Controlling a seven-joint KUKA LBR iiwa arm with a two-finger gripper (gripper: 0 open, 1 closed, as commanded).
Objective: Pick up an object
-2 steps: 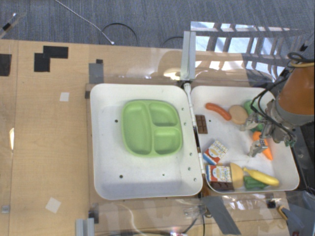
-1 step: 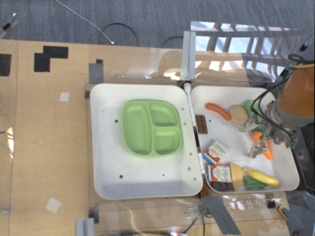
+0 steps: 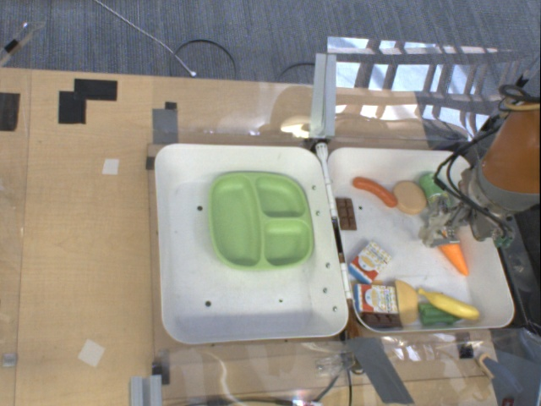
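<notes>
— Starting at nine o'clock, what do you have?

— I have the left bin (image 3: 173, 252) with a green divided plate (image 3: 259, 219) lying flat near its middle.

— And moving toward three o'clock?

— I reach the right bin (image 3: 499, 307). A brown chocolate bar (image 3: 345, 214) lies by its left wall. At twelve o'clock inside it I see a red sausage (image 3: 375, 191), then a tan round piece (image 3: 410, 197) just beside it. At six o'clock sit small printed packets (image 3: 372, 260), a carton (image 3: 377, 299), and a yellow banana (image 3: 448, 304) over a green piece (image 3: 434, 315).

— The gripper?

— My gripper (image 3: 443, 227) hangs at three o'clock, low over the bin, with an orange carrot (image 3: 456, 258) touching or just under its tip. I cannot tell how the end effector stands, nor whether the carrot is gripped.
</notes>
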